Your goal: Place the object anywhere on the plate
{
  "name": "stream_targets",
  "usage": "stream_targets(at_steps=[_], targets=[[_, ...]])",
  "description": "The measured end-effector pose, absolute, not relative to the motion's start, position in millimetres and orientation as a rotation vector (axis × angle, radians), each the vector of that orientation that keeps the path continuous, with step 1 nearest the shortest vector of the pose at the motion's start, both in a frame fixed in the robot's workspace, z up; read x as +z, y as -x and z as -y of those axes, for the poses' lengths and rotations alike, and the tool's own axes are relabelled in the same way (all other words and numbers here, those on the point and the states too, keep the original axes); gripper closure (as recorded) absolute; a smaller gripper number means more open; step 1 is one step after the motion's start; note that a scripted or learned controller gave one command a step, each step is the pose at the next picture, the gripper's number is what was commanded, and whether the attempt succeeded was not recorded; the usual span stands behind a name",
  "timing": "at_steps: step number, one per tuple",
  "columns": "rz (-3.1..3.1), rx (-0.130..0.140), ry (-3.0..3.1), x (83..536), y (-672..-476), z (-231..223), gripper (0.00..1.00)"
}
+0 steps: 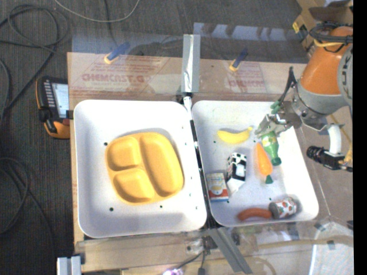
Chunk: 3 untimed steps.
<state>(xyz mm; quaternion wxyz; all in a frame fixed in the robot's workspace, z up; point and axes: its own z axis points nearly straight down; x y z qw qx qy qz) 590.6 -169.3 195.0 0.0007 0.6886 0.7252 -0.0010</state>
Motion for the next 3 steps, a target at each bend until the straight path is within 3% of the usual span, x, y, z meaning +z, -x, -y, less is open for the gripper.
stream_targets(at_steps=[1,3], targets=[[-2.505,0.0,-1.896,206,-562.5,113,1.0],[-2.535,-0.002,-1.859,186,-558.7,-69,1.0]])
